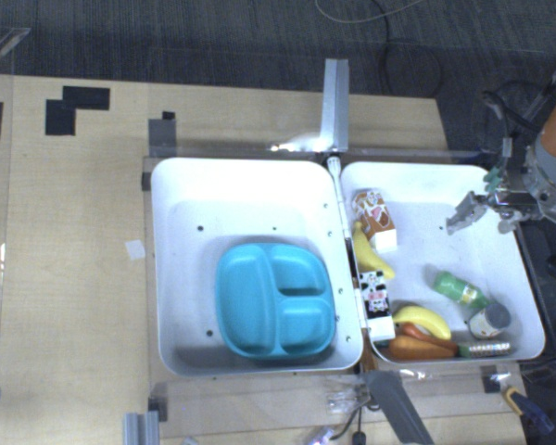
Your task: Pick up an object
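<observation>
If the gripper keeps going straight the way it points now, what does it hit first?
The gripper points down and toward the view's left, over a bare stretch of the right bin. On that line it would likely meet the bin floor first, short of the brown-and-white carton. Depth is hard to judge from one slanted view.

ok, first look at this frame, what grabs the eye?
The bright blue divided tray lying alone in the left bin stands out most. Next, the clutter along the right bin's near and left edges: two bananas, two small cartons, a green bottle and a can. The gripper hangs over that bin's bare far right part.
</observation>
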### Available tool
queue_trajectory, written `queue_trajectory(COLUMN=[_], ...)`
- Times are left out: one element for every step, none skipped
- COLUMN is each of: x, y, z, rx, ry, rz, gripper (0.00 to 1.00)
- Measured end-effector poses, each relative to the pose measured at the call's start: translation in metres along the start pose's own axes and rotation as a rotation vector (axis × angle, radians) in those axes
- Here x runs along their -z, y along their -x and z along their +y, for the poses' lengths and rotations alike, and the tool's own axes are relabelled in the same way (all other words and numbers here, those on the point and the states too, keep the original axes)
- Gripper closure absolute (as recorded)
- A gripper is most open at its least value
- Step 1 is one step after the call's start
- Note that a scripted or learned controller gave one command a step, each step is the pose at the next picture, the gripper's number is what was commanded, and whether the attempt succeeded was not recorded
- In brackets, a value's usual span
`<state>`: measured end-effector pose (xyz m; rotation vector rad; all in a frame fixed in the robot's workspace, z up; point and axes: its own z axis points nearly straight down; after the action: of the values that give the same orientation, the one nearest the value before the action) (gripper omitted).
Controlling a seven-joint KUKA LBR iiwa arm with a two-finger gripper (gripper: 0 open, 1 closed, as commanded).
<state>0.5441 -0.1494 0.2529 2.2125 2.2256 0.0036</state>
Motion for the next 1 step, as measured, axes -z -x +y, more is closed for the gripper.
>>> queue_trajectory(x=[-0.113], y=[0.0499], z=[0.0069], rx=[-0.105], ry=[-0.003], rz=[0.0], gripper=[0.0])
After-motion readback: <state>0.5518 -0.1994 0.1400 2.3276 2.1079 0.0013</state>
